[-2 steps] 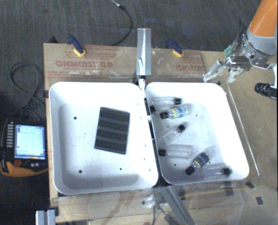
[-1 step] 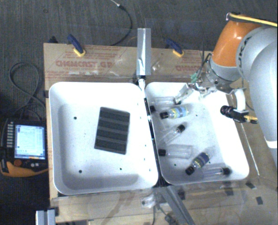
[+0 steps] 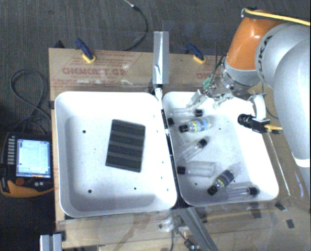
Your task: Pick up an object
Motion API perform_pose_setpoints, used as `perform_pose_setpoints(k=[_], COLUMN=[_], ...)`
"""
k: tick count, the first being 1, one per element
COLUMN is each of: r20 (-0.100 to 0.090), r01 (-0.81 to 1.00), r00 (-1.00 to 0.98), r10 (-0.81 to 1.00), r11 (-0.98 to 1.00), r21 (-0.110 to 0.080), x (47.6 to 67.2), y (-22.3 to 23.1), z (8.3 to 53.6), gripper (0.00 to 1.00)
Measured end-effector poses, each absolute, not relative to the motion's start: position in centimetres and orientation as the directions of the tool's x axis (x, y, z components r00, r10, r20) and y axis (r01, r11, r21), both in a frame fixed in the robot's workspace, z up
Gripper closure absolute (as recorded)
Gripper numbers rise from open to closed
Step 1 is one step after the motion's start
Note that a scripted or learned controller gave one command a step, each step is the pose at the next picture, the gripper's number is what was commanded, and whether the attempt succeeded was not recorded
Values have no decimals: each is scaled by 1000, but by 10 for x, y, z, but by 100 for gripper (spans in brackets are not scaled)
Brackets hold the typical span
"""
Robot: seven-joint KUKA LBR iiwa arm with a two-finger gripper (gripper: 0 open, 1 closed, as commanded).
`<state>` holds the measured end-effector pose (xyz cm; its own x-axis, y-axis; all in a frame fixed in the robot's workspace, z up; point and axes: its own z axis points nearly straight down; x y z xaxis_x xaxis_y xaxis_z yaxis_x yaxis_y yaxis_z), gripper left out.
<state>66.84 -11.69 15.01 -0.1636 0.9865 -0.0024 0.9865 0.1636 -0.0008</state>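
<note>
Scanning from the front edge of the right bin (image 3: 268,163): clear vial (image 3: 239,192) flat along the front wall, dark bottle (image 3: 223,179) tilted just beside it, caps close together. Crowded there, so poor first pick.

Mid-bin: capped clear tube (image 3: 198,168) lying on its side, then a small vial (image 3: 196,146) on a diagonal, apart from its neighbours. Further back: labelled bottle (image 3: 199,125), crosswise, with some free floor on both long sides. Looks like the best candidate.

Back corner: gripper (image 3: 200,100) low over the far wall, near another clear vial (image 3: 185,112). Pincer state: cannot tell, hidden in wrist clutter and glare. Nothing visibly held.

Left bin (image 3: 61,140): black ridged pad (image 3: 125,145) lying flat, probably too wide and low to pinch. Skip.

To do it well:
- Target the labelled bottle, close to the present pose.
- Straddle across the short axis, not along the length.
- Centre on the body, not the cap, since round plastic likely rolls out.
- Descend straight and keep clear of the divider wall.
- Close slowly and lift vertically.
- Confirm the bottle leaves the floor before calling it a grasp.
</note>
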Motion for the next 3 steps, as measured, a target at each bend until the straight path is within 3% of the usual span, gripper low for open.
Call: perform_pose_setpoints(k=[1, 2, 3], r20=[-3, -4, -2], r01=[987, 987, 987], r00=[-163, -163, -162], r10=[987, 987, 987], r11=[163, 163, 162], r21=[6, 12, 0], x=[586, 588, 636], y=[-134, -134, -117], z=[91, 103, 216], gripper=[0, 100, 100])
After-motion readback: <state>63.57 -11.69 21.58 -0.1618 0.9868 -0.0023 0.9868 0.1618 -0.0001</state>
